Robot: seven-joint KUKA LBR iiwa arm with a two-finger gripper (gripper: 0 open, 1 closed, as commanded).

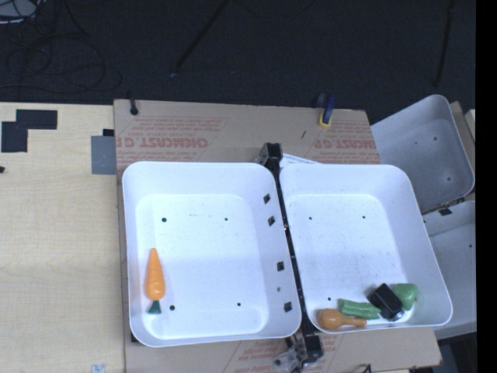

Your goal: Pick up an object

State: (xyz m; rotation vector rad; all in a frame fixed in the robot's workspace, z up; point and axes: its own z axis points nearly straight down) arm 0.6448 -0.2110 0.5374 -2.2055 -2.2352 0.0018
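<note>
From above, two white bins sit side by side on a cardboard sheet (pixel 233 134) over the surface (pixel 54 231). The left bin (pixel 194 181) holds a carrot (pixel 154 275) at its 8 o'clock corner, lying lengthwise near the left wall, tip toward 12 o'clock and green stub toward 6. The right bin (pixel 349 181) has a cluster at its 5 o'clock corner: an orange piece (pixel 339 319), a green piece (pixel 359 309) just beside it, a black block (pixel 386 301) touching that, and a second green piece (pixel 405 293) at the block's 2 o'clock. I cannot tell the hand's state from this view.
</note>
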